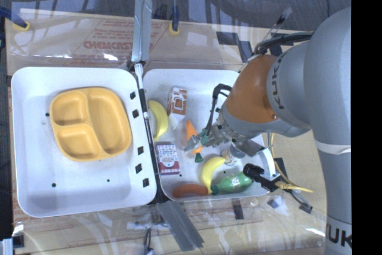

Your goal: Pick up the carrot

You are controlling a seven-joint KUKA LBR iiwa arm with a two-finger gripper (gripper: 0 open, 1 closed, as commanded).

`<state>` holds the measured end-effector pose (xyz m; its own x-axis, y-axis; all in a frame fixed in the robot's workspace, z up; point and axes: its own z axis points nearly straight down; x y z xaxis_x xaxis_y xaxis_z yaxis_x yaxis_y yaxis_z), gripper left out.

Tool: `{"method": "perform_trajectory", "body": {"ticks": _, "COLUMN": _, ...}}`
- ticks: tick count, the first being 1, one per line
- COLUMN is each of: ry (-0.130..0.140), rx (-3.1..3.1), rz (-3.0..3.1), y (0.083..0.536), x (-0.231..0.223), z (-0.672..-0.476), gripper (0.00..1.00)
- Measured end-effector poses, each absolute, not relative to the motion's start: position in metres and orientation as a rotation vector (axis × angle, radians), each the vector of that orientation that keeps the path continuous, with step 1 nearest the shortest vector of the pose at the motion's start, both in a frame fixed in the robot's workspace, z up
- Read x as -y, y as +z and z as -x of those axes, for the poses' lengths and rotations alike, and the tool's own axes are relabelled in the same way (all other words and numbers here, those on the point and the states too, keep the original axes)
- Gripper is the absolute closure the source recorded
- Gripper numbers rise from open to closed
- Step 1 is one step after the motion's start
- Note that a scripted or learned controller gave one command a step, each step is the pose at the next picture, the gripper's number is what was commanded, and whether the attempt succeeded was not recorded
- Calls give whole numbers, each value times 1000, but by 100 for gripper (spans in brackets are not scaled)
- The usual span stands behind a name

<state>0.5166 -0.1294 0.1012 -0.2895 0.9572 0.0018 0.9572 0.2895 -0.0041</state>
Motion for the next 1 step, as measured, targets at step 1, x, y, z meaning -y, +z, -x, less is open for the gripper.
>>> {"method": "perform_trajectory", "body": {"ticks": 1, "ry": 1, "rx": 2366, "rz": 2064, "y": 192, "x": 73, "z": -525, "gripper": 100}}
